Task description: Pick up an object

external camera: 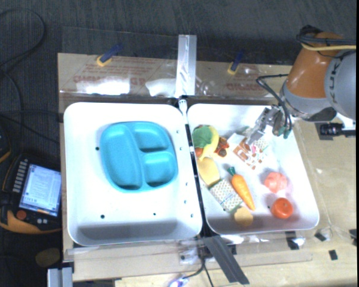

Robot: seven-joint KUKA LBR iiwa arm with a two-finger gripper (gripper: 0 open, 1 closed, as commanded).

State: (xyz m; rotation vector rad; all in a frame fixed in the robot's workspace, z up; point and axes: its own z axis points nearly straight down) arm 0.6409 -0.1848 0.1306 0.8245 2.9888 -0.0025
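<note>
Glossy white plastic bins (78, 160) (2 of them); smooth matt blue plastic tray (139, 154).

The arm (329, 79) is cut off by the right edge, so only its orange band and part of the grey wrist are seen. The gripper (268, 124) is blurred, and its finger spacing cannot be made out. The print on the small red-and-white card (252, 151) beneath it is too small to be read. The yellow item (243, 216) at the right bin's (308, 187) near wall is partly covered by the carrot (242, 188). The handheld pendant (30, 195) at the left is blurred.
</note>
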